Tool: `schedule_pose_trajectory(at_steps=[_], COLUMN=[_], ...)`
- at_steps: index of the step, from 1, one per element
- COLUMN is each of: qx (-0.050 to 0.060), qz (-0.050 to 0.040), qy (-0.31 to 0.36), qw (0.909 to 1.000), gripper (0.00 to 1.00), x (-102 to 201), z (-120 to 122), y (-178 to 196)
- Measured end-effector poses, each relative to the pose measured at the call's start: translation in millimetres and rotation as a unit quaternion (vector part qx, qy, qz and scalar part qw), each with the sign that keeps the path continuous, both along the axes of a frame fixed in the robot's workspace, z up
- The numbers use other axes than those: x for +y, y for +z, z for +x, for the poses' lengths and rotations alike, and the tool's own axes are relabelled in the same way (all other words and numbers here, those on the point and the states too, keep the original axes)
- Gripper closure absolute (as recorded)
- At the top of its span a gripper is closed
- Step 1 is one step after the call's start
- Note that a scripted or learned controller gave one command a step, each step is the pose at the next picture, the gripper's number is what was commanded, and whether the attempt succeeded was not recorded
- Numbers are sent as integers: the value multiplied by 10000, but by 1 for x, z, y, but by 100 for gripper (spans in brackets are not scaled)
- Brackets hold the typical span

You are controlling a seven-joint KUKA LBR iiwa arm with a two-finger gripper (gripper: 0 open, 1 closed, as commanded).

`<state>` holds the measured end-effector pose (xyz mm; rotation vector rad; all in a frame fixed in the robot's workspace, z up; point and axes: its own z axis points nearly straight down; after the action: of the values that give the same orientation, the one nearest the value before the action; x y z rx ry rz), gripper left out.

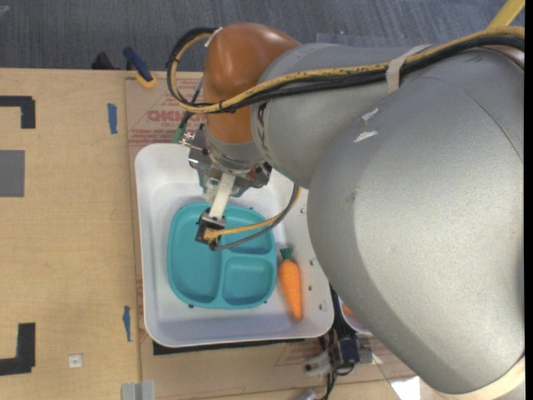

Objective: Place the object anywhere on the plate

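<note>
In the camera view, the grey arm (400,207) filled most of the right side, reaching in over the white bin (152,223). Its orange band (237,65) sat above the bin's far wall. Below the band, the gripper (223,172) hung over the far part of the bin, above the upper edge of the teal plate (187,265). The wrist hid its working end, so it could not be told whether the gripper was wide or narrow, and nothing could be seen held in it.

The plate lay flat on the bin floor, toward the bin's near-left part. It was divided into compartments: a large one on the view's left and two smaller ones on the right. The compartments that showed looked bare.

The task's thing, a toy carrot (290,286), lay on the bin floor, outside the plate and just beside its right rim. Whether it touched the rim could not be told. Its green top pointed toward the top of the view and its orange tip toward the bin's near wall. The carrot was well apart from the gripper.

The bin rested on a brown cardboard sheet (158,119) on the pale bench (67,223). Small strips of blue tape (112,117) and black corner marks (21,111) showed on the bench to the left.
</note>
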<state>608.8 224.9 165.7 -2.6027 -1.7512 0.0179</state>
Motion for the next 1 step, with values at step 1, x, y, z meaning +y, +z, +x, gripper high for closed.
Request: schedule_pose_trajectory(at_steps=[1], qx=[-18], qz=[12], qy=[449], qw=[9990], gripper=[100], x=[0], z=[-30], y=[19])
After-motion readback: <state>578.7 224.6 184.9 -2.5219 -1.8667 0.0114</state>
